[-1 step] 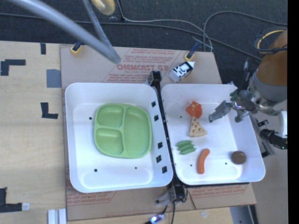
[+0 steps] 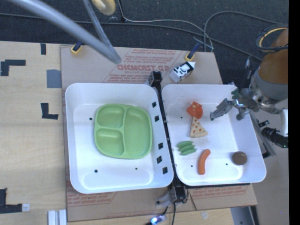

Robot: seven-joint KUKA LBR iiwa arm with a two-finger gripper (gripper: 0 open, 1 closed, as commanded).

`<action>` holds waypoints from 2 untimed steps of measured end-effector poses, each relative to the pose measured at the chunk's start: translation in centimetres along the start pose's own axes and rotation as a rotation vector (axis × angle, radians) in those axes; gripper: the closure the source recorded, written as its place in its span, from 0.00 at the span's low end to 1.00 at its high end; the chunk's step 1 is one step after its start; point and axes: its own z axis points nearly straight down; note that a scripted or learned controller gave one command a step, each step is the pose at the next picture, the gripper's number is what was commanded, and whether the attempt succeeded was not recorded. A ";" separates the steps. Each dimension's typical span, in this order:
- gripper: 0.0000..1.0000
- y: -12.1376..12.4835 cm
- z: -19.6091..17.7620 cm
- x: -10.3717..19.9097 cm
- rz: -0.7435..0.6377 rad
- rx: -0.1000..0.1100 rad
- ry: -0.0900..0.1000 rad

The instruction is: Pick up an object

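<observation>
Jaws (image 2: 228, 108) hang over the upper-right part of the right bin, spread apart w/ nothing between them; one grey finger (image 2: 220, 110) slants down-left, the other, shorter, sits just right of it near the bin's right wall.

Going left to right: left bin (image 2: 77, 125) holds a green divided plate (image 2: 123, 130), three compartments, lying flat approx. in the bin's middle. Right bin (image 2: 220, 172) sits directly beside it, w/ a black divider strip btwn the two.

In the right bin: green pea pods (image 2: 186, 147) at lower left, a red strawberry-like piece (image 2: 195, 109) above, a wedge of pizza or cheese (image 2: 197, 128) just below the red piece, an orange-red sausage (image 2: 203, 161) standing nearly upright in view below the wedge, and a brown round item (image 2: 239, 158) near the lower-right corner, well apart from the rest. None touch the jaws; the red piece is nearest, left of the slanted finger.

Arm (image 2: 274, 74) comes in from the right edge, orange band at top, grey wrist bent toward the bin, tool pointing left and slightly down. Desk (image 2: 28, 139) is light wood w/ a cardboard sheet under both bins.
</observation>
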 end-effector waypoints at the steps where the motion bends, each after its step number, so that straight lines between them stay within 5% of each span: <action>1: 0.00 -1.1 5.5 0.4 0.001 0.005 0.001; 2: 0.00 -2.0 10.2 0.4 0.001 0.005 0.001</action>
